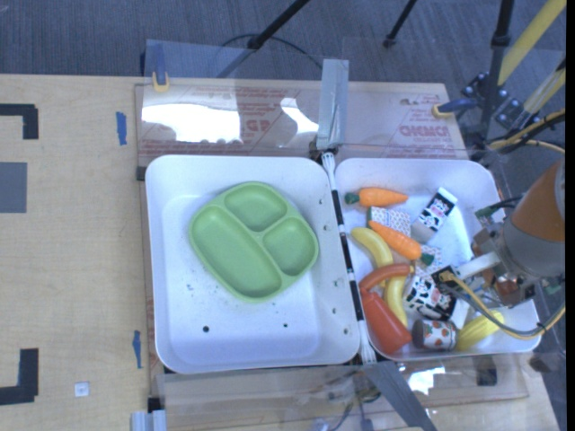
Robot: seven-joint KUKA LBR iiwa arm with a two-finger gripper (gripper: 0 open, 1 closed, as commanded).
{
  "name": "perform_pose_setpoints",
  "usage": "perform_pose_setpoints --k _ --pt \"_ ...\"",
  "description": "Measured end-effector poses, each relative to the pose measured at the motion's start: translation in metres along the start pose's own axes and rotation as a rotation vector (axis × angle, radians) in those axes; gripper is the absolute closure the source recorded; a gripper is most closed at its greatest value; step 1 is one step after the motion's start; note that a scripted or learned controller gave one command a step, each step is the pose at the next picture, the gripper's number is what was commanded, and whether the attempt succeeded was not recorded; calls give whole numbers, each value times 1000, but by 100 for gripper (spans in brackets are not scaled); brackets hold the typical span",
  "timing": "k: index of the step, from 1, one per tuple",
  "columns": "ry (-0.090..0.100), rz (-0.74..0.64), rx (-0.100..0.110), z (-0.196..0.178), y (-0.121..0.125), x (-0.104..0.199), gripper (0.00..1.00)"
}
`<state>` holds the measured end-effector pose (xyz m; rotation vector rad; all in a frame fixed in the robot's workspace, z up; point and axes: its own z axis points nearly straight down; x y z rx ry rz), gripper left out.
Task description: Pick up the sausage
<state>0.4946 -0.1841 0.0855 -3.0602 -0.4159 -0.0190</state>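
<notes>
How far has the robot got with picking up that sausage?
Nothing looks done yet: the sausage lies in the right bin near its front left corner, beside a banana. In hand: the arm hangs over that bin's right side, apart from the sausage. Left: reach it, grip it, lift it.

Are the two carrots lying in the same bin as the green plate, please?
No, one carrot and the other carrot lie in the right bin, while the green plate sits in the left bin.
</notes>
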Motion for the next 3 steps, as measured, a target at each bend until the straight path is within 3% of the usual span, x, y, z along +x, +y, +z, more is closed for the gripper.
perform_pose_setpoints --k 2,3 --pt "4 -34 26 -16 -15 12 100" --pt "0 -29 24 -15 -13 10 0"
